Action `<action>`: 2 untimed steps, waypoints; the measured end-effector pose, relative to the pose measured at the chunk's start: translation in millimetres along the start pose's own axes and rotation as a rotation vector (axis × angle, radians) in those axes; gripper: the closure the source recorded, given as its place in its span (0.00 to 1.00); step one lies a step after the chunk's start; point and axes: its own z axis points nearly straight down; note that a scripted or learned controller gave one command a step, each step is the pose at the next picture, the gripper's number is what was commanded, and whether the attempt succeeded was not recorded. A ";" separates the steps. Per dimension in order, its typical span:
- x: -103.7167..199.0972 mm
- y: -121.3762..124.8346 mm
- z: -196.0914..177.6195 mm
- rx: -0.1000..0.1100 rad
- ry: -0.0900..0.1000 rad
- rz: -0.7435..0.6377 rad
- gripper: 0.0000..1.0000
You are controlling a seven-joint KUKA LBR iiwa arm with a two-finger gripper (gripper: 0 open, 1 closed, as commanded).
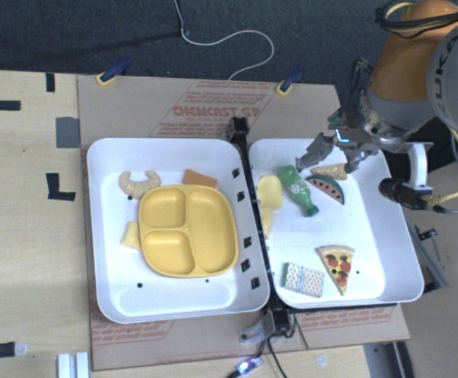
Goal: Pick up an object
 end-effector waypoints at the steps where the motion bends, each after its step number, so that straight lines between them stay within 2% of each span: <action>1: 0.3 1.9 -7.8 -0.013 -0.001 -0.003 0.00; 2: -5.6 -5.8 43.5 -0.008 -0.002 -0.002 0.00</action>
